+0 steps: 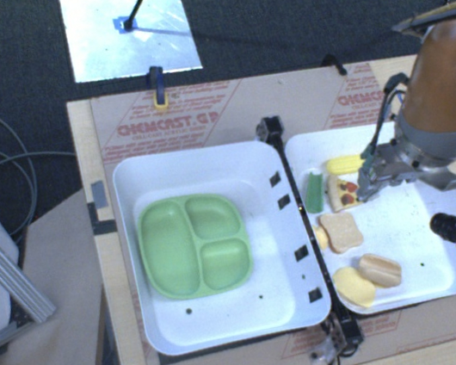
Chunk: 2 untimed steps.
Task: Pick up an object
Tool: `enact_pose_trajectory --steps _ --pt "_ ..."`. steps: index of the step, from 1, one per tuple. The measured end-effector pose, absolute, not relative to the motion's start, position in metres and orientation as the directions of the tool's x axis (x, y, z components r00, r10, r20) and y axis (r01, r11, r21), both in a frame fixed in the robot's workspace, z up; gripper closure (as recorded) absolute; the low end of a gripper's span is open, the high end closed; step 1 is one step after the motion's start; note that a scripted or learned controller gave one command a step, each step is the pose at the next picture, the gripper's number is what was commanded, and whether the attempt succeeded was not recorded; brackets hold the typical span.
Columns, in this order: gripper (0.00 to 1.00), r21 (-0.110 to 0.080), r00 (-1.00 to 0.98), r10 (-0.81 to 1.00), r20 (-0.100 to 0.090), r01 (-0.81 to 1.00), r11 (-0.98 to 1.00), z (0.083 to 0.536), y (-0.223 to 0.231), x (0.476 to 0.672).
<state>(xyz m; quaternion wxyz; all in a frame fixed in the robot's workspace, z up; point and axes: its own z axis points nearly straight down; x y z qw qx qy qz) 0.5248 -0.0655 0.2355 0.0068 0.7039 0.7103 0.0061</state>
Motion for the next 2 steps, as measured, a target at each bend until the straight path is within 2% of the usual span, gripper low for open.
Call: enact_pose_trajectory --steps 1,2 --pt "1.0 -0.001 -0.008 1.0 0.002 1.0 0.008 0.219 -0.019 0.491" --pt "1.0 -0.003 -0.007 1.0 0.002 1.0 0.007 0.182 0.017 0.486"
